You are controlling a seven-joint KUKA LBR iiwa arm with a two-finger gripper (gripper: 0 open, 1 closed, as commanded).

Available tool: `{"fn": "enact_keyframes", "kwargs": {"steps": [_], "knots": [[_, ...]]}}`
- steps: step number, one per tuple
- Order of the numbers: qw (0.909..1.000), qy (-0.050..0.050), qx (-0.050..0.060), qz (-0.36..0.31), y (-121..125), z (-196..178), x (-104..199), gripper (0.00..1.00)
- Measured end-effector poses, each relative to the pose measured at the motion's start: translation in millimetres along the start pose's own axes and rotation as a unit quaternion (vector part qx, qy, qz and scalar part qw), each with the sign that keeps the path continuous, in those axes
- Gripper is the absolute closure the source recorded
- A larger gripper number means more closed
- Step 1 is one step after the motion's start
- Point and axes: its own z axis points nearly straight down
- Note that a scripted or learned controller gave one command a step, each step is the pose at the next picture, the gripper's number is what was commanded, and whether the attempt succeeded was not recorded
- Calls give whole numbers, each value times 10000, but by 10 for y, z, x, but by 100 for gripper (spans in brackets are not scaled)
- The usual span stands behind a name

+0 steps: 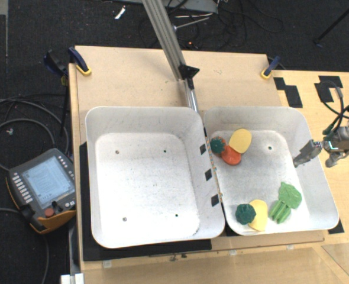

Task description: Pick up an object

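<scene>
The right bin (281, 129) holds several toy foods. A yellow piece (241, 139) lies near its back left, touching a red-orange piece (232, 157) and a small dark green one (216, 145). Near the front lie a light green leafy piece (286, 202), a dark green piece (244, 213) and a second yellow piece (259, 214). My gripper (309, 152) hangs at the bin's right rim, to the right of all the objects and above the bin's wall. Nothing shows in its grasp.
The left bin (103, 120) sits beside the right one on the wooden bench (133, 76). A slanted metal pole (165, 34) ends at the bins' back junction. Clamps (80, 64) mark the bench corners. A teach pendant (41, 185) lies off the bench at left.
</scene>
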Motion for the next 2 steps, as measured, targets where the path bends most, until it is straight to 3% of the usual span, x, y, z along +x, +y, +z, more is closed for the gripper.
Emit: {"fn": "enact_keyframes", "kwargs": {"steps": [1, 2], "knots": [[10000, -6, -19, 4, 7, -19, 1, 0], [10000, 2, 6, 19, -94, 513, 24, 0]]}}
